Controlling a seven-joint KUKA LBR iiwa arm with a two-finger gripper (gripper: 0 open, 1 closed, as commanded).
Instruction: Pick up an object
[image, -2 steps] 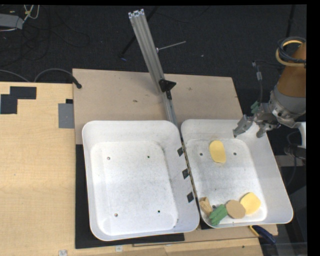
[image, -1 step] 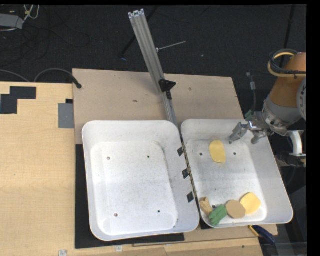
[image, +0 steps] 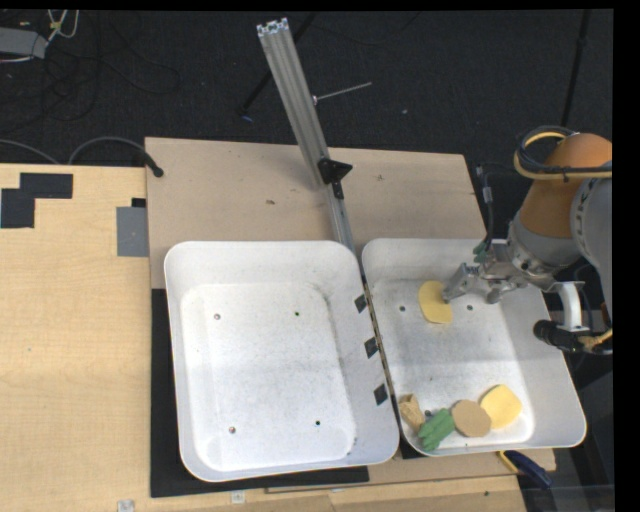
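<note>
Surface (image: 240, 195): tan board carrying two white bins side by side.
Left bin (image: 265, 355): bare white floor.
Right bin (image: 470, 340): holds all the objects.
Arm (image: 555, 215): reaches in from the right.
Tool (image: 462, 283): low over the right bin, fingers parted, just beside the pale yellow piece (image: 434, 302), gripping nothing.
Near corner: yellow block (image: 501, 406), tan disc (image: 471, 419), green object (image: 436, 430).

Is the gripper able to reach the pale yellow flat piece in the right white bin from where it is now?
Probably yes. The gripper hangs just right of the pale yellow flat piece, which lies alone on the right white bin floor. The other objects sit far off at the bin's near edge.
</note>
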